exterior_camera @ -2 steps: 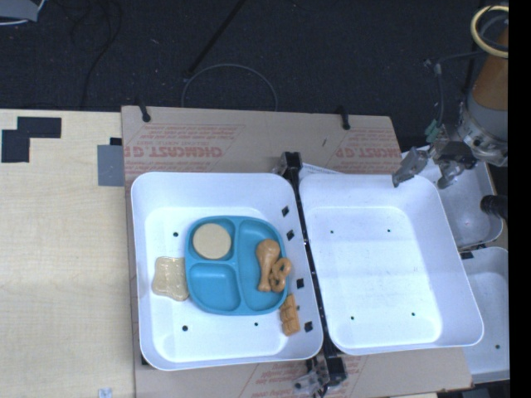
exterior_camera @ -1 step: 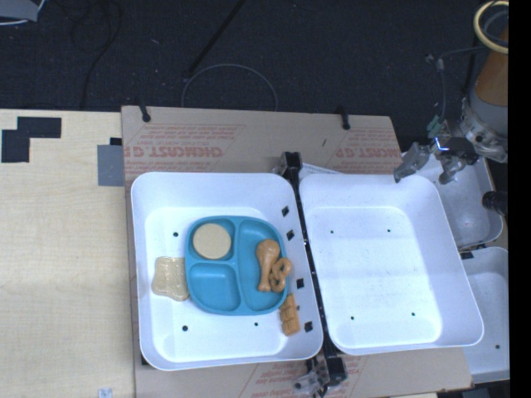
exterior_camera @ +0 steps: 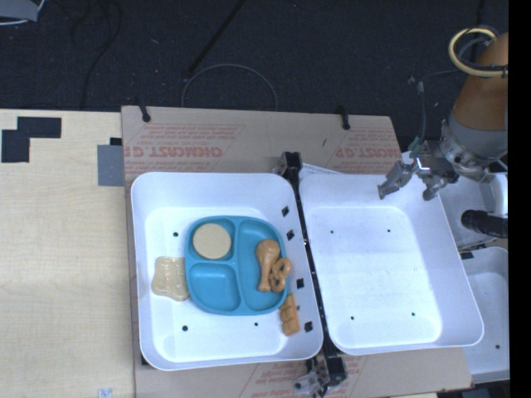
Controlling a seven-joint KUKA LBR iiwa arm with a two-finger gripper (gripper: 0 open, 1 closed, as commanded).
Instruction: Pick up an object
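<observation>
Task status: not begun, as far as this view shows. The gripper (exterior_camera: pixel 412 178) hangs above the far right corner of the right bin (exterior_camera: pixel 448 255), near its rim, with the arm's orange band (exterior_camera: pixel 479 98) above it at the right edge of the desk. The fingers (exterior_camera: pixel 390 187) are released and spread apart, with nothing between them.

No object is lifted. All candidate objects lie in the left bin (exterior_camera: pixel 153 214), well apart from the gripper. A blue compartment tray (exterior_camera: pixel 217 287) sits near the middle of that bin. In its far left compartment lies a round tan disc (exterior_camera: pixel 211 240); in its right compartment lies a tan twisted piece (exterior_camera: pixel 272 265). A pale flat piece (exterior_camera: pixel 170 278) lies on the bin floor, touching the tray's left edge. A small orange-tan piece (exterior_camera: pixel 289 314) lies just beside the tray's near right corner, close to the divider between the 2 bins.

Remaining, by judgement: travel across to the left bin, descend over 1 object, close on it and lift. All steps are outstanding.

Surface: the 2 bins rest on a brown cardboard sheet (exterior_camera: pixel 216 143) with red print, laid on a light wood desk (exterior_camera: pixel 58 247). Black and grey patches (exterior_camera: pixel 33 137) mark the desk's far left part.

Room: dark carpet (exterior_camera: pixel 249 40) lies beyond the desk's far edge, with loose cables (exterior_camera: pixel 228 77) on it
</observation>
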